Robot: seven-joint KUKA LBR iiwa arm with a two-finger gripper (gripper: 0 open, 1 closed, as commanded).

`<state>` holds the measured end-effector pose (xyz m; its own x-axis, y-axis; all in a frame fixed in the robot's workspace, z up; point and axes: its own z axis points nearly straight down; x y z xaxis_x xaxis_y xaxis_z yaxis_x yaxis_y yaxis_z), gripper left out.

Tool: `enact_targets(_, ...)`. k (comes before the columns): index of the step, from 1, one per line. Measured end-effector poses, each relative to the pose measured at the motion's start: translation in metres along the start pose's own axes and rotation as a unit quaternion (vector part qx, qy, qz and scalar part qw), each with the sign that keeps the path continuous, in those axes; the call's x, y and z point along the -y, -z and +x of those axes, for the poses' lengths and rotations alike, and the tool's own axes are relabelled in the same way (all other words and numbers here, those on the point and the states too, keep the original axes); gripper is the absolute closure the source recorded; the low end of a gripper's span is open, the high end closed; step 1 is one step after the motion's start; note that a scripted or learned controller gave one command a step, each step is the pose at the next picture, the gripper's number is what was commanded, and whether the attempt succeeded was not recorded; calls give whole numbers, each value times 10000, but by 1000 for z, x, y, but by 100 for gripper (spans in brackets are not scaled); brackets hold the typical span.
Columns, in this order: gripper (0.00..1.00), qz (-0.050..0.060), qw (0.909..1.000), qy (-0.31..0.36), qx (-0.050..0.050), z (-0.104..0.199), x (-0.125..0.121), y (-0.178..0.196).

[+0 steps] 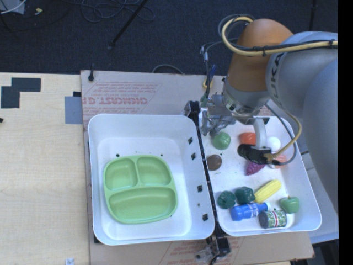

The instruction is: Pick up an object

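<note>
1. The gripper (214,125) hangs over the far left corner of the right bin (310,210), close to the wall it shares with the left bin (110,125).
2. Whether the jaws are spread or pressed together cannot be told from this slant; nothing shows between them.
3. A green ball (222,141) lies on the bin floor just on the near side of the gripper; whether they touch is unclear.
4. A brown ball (213,162) sits nearer still, beside the dividing wall.
5. To the right of the green ball are an orange-red piece (247,138) and a white ball (273,143), with a purple toy (254,168) nearer than them.
6. Along the near side of the right bin lie two dark green toys (225,199) (244,194), a blue bottle (248,210), a yellow corn cob (267,190), a small can (273,219) and a green pepper-like toy (289,204).
7. The left bin holds a green divided plate (140,187), lying flat.
8. Both bins rest on cardboard on the pale wooden surface (38,170).
</note>
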<state>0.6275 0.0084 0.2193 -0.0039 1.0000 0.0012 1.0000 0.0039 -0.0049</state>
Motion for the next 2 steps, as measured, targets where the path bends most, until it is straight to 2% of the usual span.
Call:
enact_targets(1,100,1,10000,-1,0,49,2,-4)
enact_targets(2,100,-15,10000,-5,1,63,8,14)
